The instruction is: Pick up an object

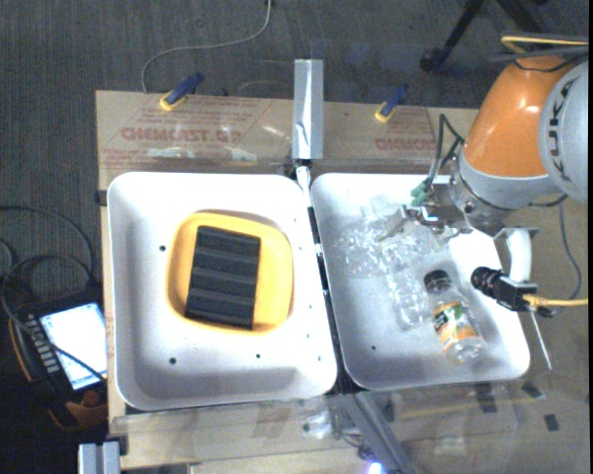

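Observation:
The right bin [356, 363] holds a small clear bottle [451, 322] with a black cap and a yellow-green label, lying near the bin's right front. Crumpled clear plastic [381, 255] is spread over the bin's middle and back. In the left bin [138, 363] sits a yellow dish [183, 255] with a black ridged block [224, 276] on it. My gripper [423, 208] reaches in from the right and hangs over the back right of the right bin, at the edge of the clear plastic, below the orange band [514, 117].
A metal post [307, 107] stands at the back between the two bins. Cardboard [198, 131] lies under the bins, held by two blue-and-yellow clamps [180, 90]. A black fitting with a yellow cable [504, 286] sits on the right bin's right rim.

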`<state>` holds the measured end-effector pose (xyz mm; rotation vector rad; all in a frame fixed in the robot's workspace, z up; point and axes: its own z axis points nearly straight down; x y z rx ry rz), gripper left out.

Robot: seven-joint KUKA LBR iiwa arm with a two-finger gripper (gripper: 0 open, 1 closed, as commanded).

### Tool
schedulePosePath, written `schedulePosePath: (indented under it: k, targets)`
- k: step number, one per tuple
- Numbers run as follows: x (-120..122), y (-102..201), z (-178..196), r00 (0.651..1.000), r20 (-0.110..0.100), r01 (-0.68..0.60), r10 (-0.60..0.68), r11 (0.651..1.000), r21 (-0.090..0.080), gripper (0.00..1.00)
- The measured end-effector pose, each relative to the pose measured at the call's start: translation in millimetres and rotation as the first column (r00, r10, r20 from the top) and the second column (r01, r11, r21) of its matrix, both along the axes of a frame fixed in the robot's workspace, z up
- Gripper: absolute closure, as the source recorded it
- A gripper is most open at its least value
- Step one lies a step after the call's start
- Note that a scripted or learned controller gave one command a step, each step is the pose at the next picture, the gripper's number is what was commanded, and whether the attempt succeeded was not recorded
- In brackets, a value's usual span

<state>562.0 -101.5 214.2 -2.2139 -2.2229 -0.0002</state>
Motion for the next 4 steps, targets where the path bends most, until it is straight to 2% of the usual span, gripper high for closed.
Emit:
schedulePosePath:
  k: [1, 2, 3, 4]
  targets:
    - [-51.2, -48.5, -66.5, 0.997, 0.0, -0.08, 0.08, 0.997, -0.001, 0.0]
    - [-46.9, -46.3, -51.3, 0.996, 0.013, -0.084, 0.084, 0.996, 0.001, 1.0]
    - [23.1, -38.3, 51.3, 0.998, 0.003, -0.061, 0.061, 0.998, -0.005, 1.0]
    - [22.9, -38.5, 51.2, 0.998, 0.002, -0.06, 0.06, 0.998, -0.005, 0.0]
